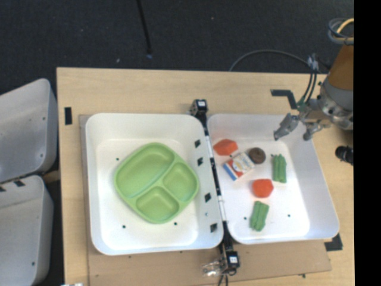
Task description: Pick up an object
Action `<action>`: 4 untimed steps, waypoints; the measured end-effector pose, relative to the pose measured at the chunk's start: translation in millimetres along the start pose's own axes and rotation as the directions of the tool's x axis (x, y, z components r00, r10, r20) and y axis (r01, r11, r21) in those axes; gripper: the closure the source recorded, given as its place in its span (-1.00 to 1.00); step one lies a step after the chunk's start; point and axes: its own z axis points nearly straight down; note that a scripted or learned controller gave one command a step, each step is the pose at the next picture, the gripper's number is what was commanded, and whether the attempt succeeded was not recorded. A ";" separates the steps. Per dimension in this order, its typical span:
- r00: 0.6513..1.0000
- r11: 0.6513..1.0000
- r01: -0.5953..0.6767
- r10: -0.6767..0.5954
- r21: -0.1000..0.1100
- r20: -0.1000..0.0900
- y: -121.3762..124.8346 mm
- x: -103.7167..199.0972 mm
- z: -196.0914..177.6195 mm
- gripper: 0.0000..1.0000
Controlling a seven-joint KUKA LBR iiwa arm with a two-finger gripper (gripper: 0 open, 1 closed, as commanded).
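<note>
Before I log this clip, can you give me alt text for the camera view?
A gripper hovers with jaws open over the right bin's upper right corner, holding nothing. That bin holds two orange pieces, two green pieces, a small carton and a brown disc; the left bin holds a green divided plate.

Left white bin (95, 159): light green divided plate (156, 182). Right white bin (309, 177): two orange-red pieces (225, 147), two green pieces (278, 167), one dark brown disc (256, 155).

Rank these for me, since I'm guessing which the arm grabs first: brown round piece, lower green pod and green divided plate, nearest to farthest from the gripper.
From the gripper:
1. Brown round piece, upper middle of the right bin.
2. Lower green pod, near that bin's front.
3. Green divided plate, in the left bin.
</note>
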 end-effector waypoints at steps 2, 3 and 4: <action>1.000 1.000 0.007 -0.007 -0.011 0.004 2.9 6.7 35.4 -1.00; 1.000 1.000 0.003 -0.003 -0.024 0.005 -1.5 9.9 77.3 -1.00; 1.000 0.999 0.008 -0.008 -0.031 0.004 5.5 9.5 85.9 -1.00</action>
